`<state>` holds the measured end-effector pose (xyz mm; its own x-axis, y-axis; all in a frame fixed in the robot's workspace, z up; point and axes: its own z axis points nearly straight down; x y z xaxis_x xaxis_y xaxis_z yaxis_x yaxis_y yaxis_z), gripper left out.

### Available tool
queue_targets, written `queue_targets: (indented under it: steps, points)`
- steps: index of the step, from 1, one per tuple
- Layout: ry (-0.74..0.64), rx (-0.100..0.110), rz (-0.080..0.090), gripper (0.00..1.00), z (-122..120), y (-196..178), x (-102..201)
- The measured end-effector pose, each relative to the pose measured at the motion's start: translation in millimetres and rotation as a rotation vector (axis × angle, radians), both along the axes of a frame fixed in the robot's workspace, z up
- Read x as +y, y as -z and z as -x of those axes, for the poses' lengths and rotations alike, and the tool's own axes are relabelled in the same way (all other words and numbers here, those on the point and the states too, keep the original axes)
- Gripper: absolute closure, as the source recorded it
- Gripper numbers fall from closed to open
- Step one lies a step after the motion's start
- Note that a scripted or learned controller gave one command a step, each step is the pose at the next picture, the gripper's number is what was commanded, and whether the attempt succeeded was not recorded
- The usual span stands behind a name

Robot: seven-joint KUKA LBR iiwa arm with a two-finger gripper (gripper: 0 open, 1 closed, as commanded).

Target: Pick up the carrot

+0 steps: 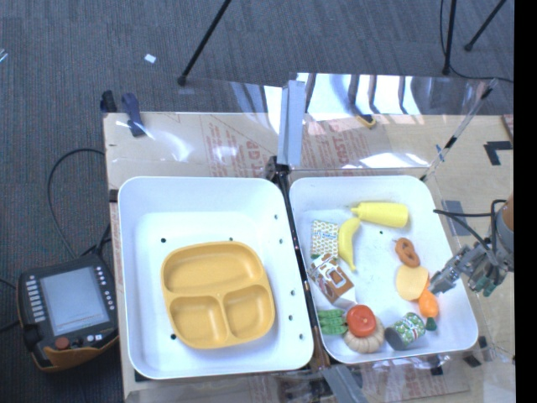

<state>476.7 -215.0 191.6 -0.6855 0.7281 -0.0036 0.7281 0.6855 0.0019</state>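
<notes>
At the far left, at about 8 o'clock in the view, a pendant (69,311) with a grey screen is seen on the floor beside the bench. The left bin (138,217) holds a yellow tray (218,304) with three compartments, set slightly askew.

The right bin (319,193) is crowded. Near its left wall a checkered packet (324,237) lies above a small carton (332,280), with a green piece (332,321) below it at the bin's 7 o'clock. A banana (346,242) stands just beside the packet, and a yellow bottle (382,214) lies on its side at the bin's 12 o'clock. A tomato (361,319) rests on a tan bun (364,340) at 6 o'clock, with a green-and-white toy (409,329) to its right. A brown pretzel (407,251) lies above a pale yellow disc (411,283).

The carrot (429,303) is found at the bin's 4 o'clock, touching the disc's lower right edge, near the right wall. The gripper (443,280) is reached in from 3 o'clock and is poised just above and to the right of the carrot. Whether its fingers are apart or together cannot be told; nothing is seen clamped between them.
</notes>
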Motion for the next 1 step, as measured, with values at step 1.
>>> queue_targets:
  steps: [1]
  points:
    - [0.063,0.013,-0.007,1.0,-48.3,68.9,97.9]
